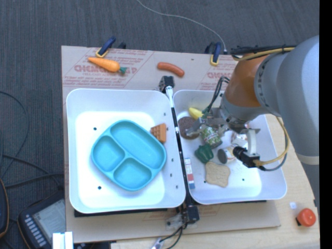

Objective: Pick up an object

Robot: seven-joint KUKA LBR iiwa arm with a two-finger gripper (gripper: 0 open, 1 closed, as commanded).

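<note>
Robot lab — clamped cardboard bench [140, 69], twin white bins [72, 139], cables [155, 9].

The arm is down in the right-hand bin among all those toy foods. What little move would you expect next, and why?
Probably a short, straight lift to check the grab. The tool sits low in the right bin, right over a speckled green piece, with a green pepper and a bread slice crowding close. I can't see whether anything is gripped.
</note>
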